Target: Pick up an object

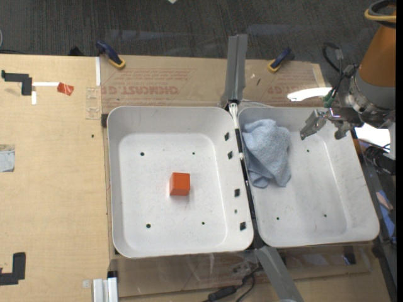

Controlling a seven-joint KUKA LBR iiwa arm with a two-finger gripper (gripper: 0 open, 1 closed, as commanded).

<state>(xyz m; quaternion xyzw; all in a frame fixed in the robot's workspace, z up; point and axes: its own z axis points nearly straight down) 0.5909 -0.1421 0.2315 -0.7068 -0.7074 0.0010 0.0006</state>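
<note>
An orange-red cube (pixel 180 184) rests near the middle of the left bin (pixel 126 168). A crumpled light-blue cloth (pixel 267 151) lies against the left wall of the right bin (pixel 352 225). My gripper (pixel 326 128) hangs over the right bin's upper right part, to the right of the cloth and apart from it. Its two fingers stand spread, with nothing between them. The grey arm with its orange band (pixel 381 55) comes in from the right edge.
A grey divider post (pixel 235 68) rises between the two bins at the back. Cardboard (pixel 164 83) lies behind the bins, held by blue-and-yellow clamps (pixel 111 54). A wooden board (pixel 44 168) covers the bench to the left.
</note>
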